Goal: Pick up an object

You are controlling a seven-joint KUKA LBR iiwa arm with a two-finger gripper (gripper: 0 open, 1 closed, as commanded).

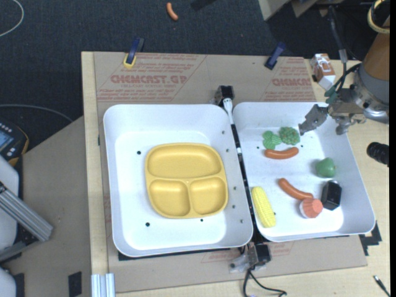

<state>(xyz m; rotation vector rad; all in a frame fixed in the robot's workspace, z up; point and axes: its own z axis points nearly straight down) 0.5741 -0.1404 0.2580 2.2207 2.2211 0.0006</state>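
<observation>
Camera view: the gripper (325,121) hangs spread over the back of the right bin (352,166), with nothing between its fingers.

Its two grey fingers (309,122) stand apart, the nearer tip just beside the broccoli (288,135), which lies next to a green leafy piece (271,140). A sausage (281,154) rests just in front of those greens. Further forward lie a green ball (325,166), a black block (331,194), a second sausage (294,189), a pink-red piece (311,208) and a corn cob (263,206). The left bin (124,166) holds a yellow divided tray (185,179).
</observation>
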